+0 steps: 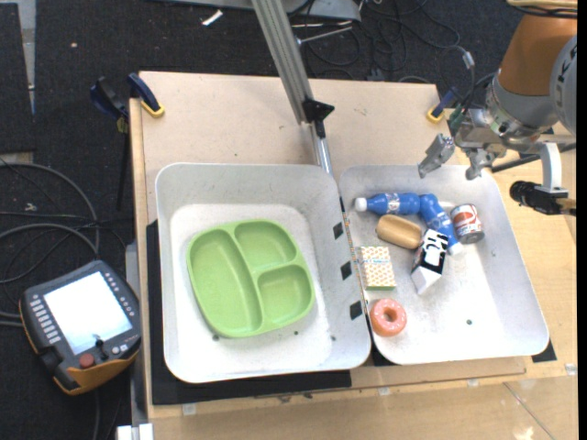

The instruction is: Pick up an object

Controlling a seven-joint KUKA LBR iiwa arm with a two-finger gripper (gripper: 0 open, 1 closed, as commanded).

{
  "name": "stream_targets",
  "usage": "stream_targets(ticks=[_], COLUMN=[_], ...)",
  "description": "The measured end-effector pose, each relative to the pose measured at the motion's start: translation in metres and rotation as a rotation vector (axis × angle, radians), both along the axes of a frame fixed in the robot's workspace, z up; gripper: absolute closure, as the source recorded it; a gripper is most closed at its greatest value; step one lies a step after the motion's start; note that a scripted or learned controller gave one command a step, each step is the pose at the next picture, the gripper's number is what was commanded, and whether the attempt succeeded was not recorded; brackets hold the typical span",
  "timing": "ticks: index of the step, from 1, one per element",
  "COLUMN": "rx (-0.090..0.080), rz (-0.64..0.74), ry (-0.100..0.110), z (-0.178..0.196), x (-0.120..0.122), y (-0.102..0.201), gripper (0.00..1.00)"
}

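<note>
— Where is open room showing in the right bin [514, 273]?
— Its near and right floor is lying bare.
— What is crowding the rest?
— The blue bottle [401, 203], can [466, 223], carton [430, 260] and donut [389, 316] are clustering toward its left.

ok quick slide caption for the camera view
Open gripper above right bin of small objects; green tray in left bin.

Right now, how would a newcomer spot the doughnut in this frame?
Find the right-hand white bin, the one crowded with small items. Go to its near left corner, just below the patterned square packet. The doughnut is the only ring there, pink-orange with a hole, lying apart from the others.
</note>
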State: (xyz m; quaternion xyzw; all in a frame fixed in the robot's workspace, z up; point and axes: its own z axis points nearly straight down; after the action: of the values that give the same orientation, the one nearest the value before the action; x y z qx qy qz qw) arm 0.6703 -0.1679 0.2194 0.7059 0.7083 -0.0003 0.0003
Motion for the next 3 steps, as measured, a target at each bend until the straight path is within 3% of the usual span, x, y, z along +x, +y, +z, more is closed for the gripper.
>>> stream_targets(ticks=[1,3], rx=[0.0,0.002], rz=[0.0,-0.001], ry=[0.001,-0.003], z=[0.0,-0.101], x=[0.0,-0.003], y=[0.0,0.002], gripper=[0.0,0.0])
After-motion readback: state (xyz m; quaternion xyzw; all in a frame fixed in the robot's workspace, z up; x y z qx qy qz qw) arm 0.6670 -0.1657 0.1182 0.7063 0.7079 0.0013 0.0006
